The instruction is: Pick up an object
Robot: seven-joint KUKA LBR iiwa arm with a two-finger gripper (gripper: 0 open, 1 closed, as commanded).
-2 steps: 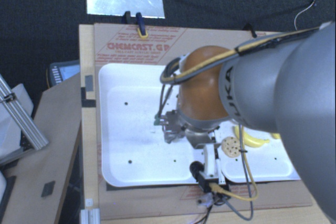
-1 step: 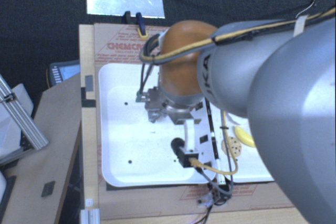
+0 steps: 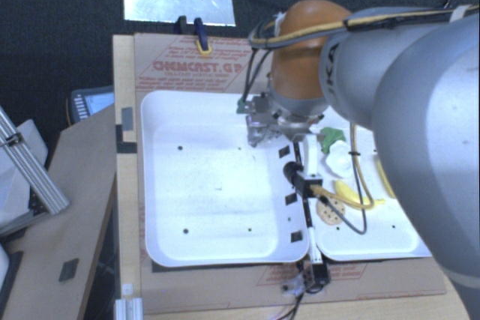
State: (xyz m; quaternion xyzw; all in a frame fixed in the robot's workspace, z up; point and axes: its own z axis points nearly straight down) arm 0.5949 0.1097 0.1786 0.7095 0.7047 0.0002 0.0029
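A dark, textured backdrop hangs behind my counter (image 3: 90, 183), which carries a cardboard sheet (image 3: 187, 65) printed with red lettering, and on that sheet sit the two shallow white bins side by side, presumably so that things can be lifted from one and dropped into the other without a long reach. The left bin (image 3: 161, 183) shows me a bare floor with a few small dark specks, while the right bin (image 3: 390, 232) holds the objects I could go for: a green piece (image 3: 331, 136), a white piece (image 3: 340, 160) just below it, a yellow banana-shaped thing (image 3: 346, 193) and a small round brown item (image 3: 328, 213), all bunched near the divider between the bins. The arm (image 3: 405, 86) comes in from the right and covers much of that bin, its orange band (image 3: 304, 34) over the far end of the divider. The pincer (image 3: 259, 135) hangs below the band, over the left bin's far right corner, just beside the divider and apart from the objects. I cannot tell whether it is open or closed at this angle, and I see nothing caught in it. My judgement is that the pick has not yet succeeded and the tool must cross into the right bin first. A clamp (image 3: 201, 37) pins the cardboard at the back edge, likely to stop it sliding.
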